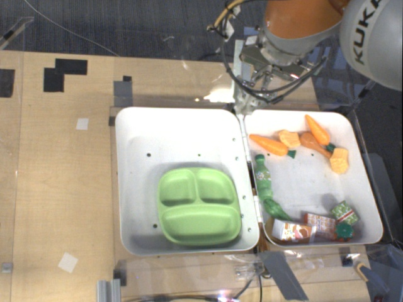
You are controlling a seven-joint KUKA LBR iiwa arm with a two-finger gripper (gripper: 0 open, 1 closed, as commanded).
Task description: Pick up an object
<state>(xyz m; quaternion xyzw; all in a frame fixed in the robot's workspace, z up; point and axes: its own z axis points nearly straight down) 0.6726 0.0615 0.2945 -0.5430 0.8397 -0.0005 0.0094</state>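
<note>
— Gripper point(244, 106)?
— Above the far end of the seam between both bins; fingers too blurred to tell apart.
— Objects?
— In the right bin point(362, 168): carrots point(271, 145) and orange pieces at the back, green bottle point(262, 178) by the left wall, cartons point(308, 228) (partly in shadow) in front.
— Left bin point(126, 168)?
— Green tray point(198, 205).

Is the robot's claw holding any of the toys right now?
No. The gripper is up over the top edge between the two bins, with nothing in it. The carrots and the green tray lie untouched.
</note>
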